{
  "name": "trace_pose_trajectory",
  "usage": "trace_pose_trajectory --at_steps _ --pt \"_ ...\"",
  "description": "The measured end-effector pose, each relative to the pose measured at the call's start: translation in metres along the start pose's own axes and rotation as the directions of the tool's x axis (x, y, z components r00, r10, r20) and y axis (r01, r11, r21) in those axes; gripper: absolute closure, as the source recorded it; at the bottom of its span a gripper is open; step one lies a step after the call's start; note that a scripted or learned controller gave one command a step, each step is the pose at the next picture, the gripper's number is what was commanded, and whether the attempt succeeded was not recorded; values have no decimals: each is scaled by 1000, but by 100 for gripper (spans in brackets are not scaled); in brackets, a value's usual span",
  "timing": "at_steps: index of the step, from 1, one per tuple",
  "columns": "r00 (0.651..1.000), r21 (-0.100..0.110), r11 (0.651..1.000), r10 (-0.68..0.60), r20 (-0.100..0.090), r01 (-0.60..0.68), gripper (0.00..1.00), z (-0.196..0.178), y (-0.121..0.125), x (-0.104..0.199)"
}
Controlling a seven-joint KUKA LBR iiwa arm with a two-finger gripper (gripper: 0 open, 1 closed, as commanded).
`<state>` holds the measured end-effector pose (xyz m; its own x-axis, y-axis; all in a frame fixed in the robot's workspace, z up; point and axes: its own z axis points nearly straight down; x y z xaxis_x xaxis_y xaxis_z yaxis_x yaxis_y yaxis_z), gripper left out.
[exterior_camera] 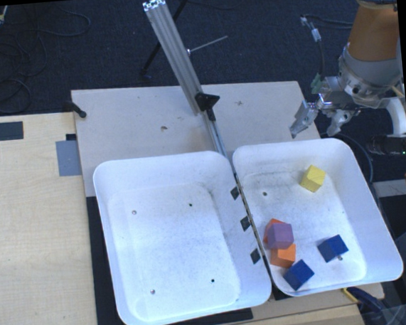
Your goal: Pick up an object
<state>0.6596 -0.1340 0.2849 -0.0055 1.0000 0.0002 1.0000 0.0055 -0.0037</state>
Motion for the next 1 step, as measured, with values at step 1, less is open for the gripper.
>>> trace_pose_trajectory --at_steps 1 --pt "1000 6 1000 8 0 -8 0 157 7 -75"
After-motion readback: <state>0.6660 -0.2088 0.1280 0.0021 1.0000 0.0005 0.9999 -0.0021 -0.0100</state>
